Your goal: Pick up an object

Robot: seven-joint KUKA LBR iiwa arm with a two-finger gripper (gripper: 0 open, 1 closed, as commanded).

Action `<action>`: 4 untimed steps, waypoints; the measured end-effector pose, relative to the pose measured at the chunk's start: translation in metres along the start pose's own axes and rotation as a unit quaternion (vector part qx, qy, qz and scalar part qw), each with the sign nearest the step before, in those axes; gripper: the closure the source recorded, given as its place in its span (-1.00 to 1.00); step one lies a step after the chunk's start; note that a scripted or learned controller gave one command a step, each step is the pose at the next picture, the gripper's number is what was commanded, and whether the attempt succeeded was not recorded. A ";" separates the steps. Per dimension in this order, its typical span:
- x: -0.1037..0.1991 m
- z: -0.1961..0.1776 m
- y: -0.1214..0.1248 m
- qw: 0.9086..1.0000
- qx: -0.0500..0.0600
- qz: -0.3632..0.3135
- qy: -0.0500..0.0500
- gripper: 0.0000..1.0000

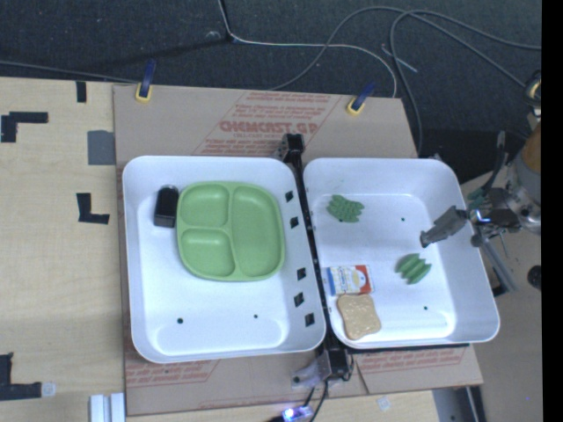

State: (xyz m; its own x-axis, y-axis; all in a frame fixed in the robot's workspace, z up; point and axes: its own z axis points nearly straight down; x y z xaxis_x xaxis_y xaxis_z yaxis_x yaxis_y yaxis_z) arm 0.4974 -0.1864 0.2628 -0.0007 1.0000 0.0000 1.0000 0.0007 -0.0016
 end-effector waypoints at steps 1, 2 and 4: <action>-0.009 0.051 0.000 1.000 0.002 0.001 0.000 -1.00; -0.007 0.115 0.002 1.000 0.003 0.000 0.001 -1.00; -0.010 0.163 0.000 1.000 -0.001 0.000 -0.001 1.00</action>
